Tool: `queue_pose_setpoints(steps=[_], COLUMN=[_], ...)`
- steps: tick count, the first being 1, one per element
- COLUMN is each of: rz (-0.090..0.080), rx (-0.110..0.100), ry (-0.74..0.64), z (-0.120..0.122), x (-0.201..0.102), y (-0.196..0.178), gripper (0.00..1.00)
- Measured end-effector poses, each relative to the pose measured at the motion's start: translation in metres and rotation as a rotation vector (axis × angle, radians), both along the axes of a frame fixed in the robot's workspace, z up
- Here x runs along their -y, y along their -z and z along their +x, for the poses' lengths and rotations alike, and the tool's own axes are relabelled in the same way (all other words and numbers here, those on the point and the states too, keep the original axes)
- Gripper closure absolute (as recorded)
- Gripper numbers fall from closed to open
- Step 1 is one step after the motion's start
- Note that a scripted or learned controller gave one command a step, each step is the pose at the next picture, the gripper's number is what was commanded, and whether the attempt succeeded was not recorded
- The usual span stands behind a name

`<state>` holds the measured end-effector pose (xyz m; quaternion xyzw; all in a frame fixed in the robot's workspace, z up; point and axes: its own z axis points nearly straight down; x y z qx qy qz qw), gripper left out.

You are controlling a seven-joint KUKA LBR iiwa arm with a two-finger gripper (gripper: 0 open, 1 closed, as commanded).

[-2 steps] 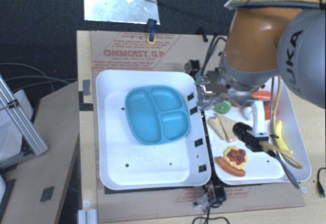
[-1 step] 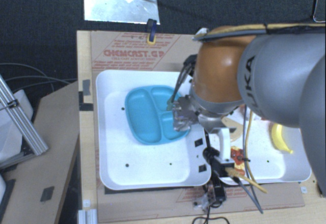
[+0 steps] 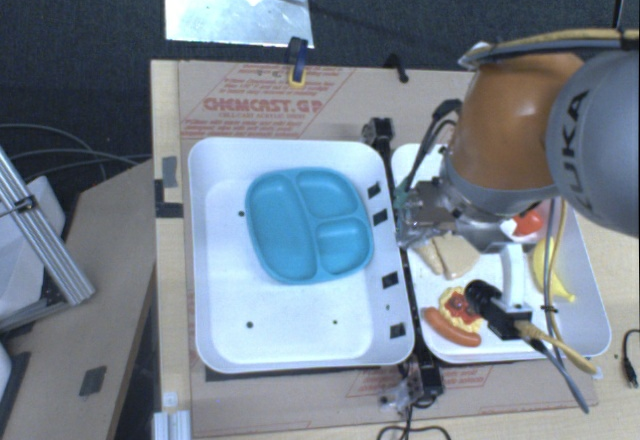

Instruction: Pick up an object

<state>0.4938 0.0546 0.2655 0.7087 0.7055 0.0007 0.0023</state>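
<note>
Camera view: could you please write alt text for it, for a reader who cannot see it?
A grey and orange robot arm reaches in from the right over the right bin, which holds a hot dog, a banana and other small items partly hidden beneath it. The left bin holds a blue divided plate.

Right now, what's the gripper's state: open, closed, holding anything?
Gripper: cannot be told from this angle; it is low over the left side of the right bin.
</note>
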Motion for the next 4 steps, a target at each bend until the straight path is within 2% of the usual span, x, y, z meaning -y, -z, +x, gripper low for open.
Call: queue_pose_setpoints(steps=[1,2,3,4], rz=[0.005,0.0,0.008,0.002], rx=[-0.007,0.002,0.017,-0.011], ry=[-0.012,0.002,-0.015,-0.015], z=[-0.008,-0.006,-0.006,-0.009], x=[-0.062,0.017,-0.036,-0.113], y=[0.031,-0.006,-0.188,-0.092], gripper=[1.0,1.0,1.0,1.0])
